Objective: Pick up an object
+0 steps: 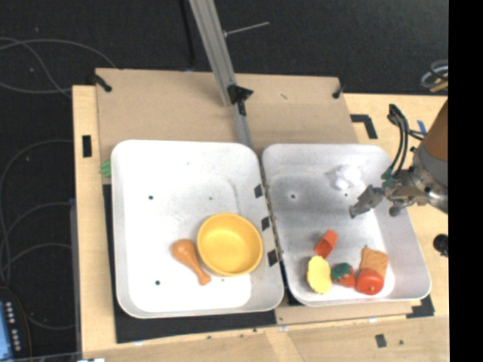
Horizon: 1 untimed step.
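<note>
White plastic bins sit side by side on the counter (317,115). The left bin (151,179) carries a yellow bowl (229,243) with a tan drumstick toy (190,259) touching its left side. The right bin (302,172) has its pickable things crowded at the near edge: a small red block (326,243), a yellow piece (319,274), a red tomato (369,281) and a brown piece (373,260) just behind it. The jaws (367,201) hover over this bin's right half, above and apart from the cluster, grasping nothing; whether they are parted or clenched, I cannot tell. That placement looks like a staging point before descending toward the red block.
</note>
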{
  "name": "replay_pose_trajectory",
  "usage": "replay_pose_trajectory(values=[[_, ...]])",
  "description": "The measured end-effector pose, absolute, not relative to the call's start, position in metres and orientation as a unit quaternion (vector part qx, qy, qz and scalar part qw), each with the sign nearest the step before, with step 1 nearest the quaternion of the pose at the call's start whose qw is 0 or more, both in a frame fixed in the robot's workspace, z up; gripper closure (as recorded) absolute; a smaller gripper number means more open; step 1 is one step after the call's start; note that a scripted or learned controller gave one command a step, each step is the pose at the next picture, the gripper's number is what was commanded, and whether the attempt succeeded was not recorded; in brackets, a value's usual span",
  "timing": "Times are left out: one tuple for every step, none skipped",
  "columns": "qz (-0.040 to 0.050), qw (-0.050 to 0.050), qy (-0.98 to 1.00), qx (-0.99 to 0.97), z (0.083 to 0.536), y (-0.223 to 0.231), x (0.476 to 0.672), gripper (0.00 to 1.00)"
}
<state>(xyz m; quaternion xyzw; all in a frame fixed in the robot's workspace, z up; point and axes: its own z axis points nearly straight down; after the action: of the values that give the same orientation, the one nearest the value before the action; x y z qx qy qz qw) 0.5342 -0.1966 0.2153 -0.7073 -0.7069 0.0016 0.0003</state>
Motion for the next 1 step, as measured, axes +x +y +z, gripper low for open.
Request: replay_pose_trajectory(values=[[0.0009,-0.001,-0.706,-0.708,0.1718,-0.1928,0.5396,0.0]])
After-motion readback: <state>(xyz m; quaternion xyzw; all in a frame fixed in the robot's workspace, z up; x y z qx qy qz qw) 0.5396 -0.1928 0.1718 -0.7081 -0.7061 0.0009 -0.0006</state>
